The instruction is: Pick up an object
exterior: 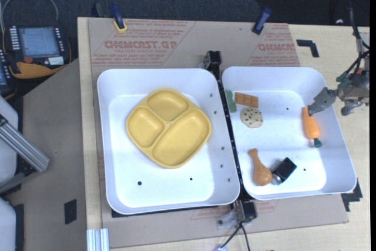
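A black block [284, 169] and drumstick [259, 168] lie nearest — the carrot [311, 126] sits just left of the gripper [326, 98], whose jaws' state I cannot tell.

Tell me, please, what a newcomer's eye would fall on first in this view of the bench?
The big yellow divided plate in the left bin draws the eye first, lying there alone. Next comes the scatter of small toy foods in the right bin: an orange carrot by its right wall, a cookie near the upper left, and a drumstick toward the front. The hand sits at the right bin's right edge, just above the carrot.
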You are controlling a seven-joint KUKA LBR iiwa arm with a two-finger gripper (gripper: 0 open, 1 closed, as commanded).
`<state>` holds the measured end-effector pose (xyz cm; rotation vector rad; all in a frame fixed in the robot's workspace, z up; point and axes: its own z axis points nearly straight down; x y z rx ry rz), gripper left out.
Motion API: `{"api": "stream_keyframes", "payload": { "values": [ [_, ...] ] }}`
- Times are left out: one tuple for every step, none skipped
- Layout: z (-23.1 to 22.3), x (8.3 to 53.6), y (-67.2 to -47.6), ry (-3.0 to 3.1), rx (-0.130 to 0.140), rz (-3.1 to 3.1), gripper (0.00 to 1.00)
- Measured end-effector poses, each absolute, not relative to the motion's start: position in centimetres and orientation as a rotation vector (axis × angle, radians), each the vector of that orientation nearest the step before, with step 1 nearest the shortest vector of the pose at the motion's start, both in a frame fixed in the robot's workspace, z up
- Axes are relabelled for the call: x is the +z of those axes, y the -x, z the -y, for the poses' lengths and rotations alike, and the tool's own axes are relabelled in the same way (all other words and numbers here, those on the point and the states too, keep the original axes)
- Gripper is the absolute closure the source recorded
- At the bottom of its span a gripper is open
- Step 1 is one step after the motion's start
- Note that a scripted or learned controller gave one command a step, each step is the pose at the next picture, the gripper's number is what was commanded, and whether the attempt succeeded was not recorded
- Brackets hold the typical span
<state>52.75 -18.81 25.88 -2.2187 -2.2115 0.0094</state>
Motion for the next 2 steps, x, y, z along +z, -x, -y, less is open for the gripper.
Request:
{"api": "stream_keyframes", "payload": {
  "values": [
    [18.8, 26.4, -53.0, 2.222, 0.0, 2.222, 0.0],
    [18.2, 21.7, -52.2, 2.22, 0.002, 2.221, 0.0]
  ]
}}
